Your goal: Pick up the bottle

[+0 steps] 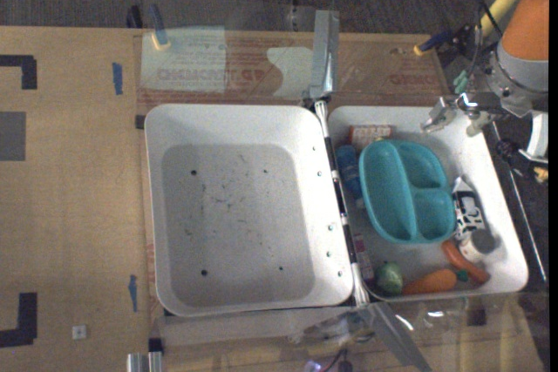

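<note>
Orange-banded and grey, the arm (527, 30) reaches in from the upper right, its gripper (455, 113) hanging above the right bin's (514, 261) far rim with both fingers spread apart and nothing between them. Brown cardboard covers the surface (70, 187), marked with blue tape and black squares; dark carpet lies beyond. The left bin (235, 122) sits beside the right one. The bottle (472, 222), white with a black label, lies on its side near the right wall, touching a teal tray (405, 192), with a carrot (432, 280) near.
</note>
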You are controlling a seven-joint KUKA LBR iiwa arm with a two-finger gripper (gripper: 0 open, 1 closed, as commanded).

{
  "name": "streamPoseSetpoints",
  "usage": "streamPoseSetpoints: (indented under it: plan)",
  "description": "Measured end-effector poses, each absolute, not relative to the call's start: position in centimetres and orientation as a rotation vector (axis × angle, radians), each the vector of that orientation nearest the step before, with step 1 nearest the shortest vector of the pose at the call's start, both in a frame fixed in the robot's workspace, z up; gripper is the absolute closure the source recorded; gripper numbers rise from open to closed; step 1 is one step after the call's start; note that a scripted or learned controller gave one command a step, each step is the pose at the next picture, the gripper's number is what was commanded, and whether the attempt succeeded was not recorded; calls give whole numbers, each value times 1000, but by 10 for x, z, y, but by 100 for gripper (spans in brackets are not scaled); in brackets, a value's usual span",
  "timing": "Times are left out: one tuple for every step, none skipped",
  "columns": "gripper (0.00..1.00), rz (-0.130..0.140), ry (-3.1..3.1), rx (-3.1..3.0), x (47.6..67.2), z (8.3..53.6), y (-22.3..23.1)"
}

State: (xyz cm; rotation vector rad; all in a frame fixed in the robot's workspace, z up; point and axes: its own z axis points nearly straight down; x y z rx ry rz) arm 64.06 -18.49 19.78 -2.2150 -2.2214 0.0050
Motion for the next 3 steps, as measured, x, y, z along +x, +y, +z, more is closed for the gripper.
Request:
streamPoseSetpoints:
  plan:
    - [0,-2,-2157,-2291,635,95,-168]
    - [100,4,-2157,-2290,635,102,-169]
    - [100,14,-1739,-2617,638,199,-159]
